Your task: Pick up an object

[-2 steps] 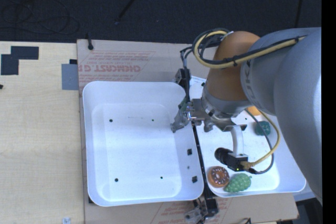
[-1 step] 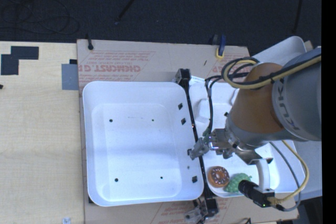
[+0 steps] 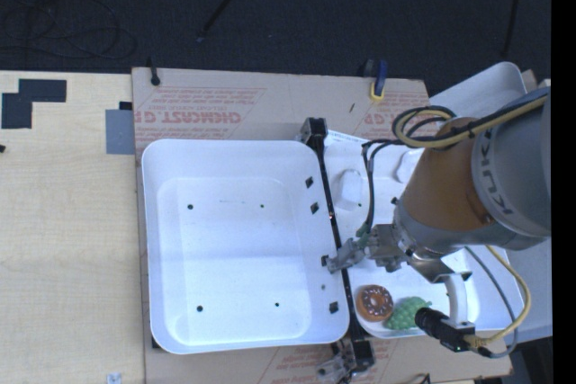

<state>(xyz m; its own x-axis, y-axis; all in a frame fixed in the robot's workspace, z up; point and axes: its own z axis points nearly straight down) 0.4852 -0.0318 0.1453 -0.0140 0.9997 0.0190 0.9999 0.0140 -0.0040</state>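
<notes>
In the right bin, a round brown doughnut-like object with pale specks lies near the front edge. A green lumpy object sits right beside it. A white rounded object rests toward the back of the same bin. My gripper hangs low over the bin's left wall, just above and left of the doughnut, under the orange wrist band. Nothing is visibly held in it. The arm hides most of the right bin.
The left bin is a shallow white tray with a few dark dots on its floor. A black divider with clips runs between the bins. Cables loop above the wrist. Cardboard lies under both bins.
</notes>
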